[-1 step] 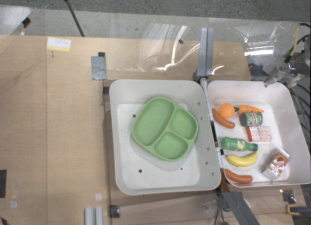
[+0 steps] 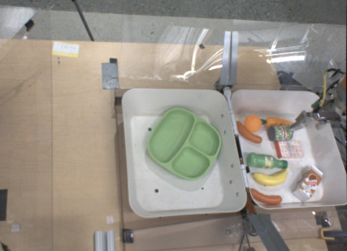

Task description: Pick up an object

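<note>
The right bin (image 2: 325,152) holds several toy foods: an orange (image 2: 252,122), a carrot (image 2: 279,121), a sausage (image 2: 249,133), a green and red can (image 2: 282,133), a red and white box (image 2: 289,149), a green bottle (image 2: 265,161), a banana (image 2: 270,178), a second sausage (image 2: 266,197) and a small carton (image 2: 308,184). My gripper (image 2: 303,118) reaches in from the right edge. It sits low over the bin's upper right part, just right of the carrot's tip and above the can. Nothing visibly hangs from it.
The left bin (image 2: 135,190) carries a green divided plate (image 2: 184,143) lying at a slant. A metal divider post (image 2: 230,60) stands behind the seam between the bins. Bare wooden bench (image 2: 54,136) spreads to the left.
</note>
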Robot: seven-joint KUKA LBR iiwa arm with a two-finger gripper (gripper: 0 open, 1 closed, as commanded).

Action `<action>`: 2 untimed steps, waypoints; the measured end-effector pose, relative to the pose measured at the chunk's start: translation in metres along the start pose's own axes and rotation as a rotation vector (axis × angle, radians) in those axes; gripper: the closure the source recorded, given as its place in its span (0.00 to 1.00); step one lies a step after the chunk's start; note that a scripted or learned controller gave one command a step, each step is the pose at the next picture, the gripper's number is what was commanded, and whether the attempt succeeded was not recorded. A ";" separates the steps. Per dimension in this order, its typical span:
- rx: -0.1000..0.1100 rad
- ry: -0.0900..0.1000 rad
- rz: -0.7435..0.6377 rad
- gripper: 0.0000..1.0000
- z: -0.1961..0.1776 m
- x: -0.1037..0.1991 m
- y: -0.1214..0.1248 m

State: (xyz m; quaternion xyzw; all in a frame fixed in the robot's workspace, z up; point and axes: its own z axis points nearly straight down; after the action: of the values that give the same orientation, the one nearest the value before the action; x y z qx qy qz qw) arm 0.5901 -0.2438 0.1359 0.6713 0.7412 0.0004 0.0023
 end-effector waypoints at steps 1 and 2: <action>-0.028 -0.011 -0.125 0.00 0.023 0.051 0.007; -0.008 -0.003 -0.054 0.00 0.037 0.035 0.082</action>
State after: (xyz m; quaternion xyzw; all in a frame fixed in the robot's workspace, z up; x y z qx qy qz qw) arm 0.6685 -0.2010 0.0986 0.6512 0.7589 0.0021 0.0062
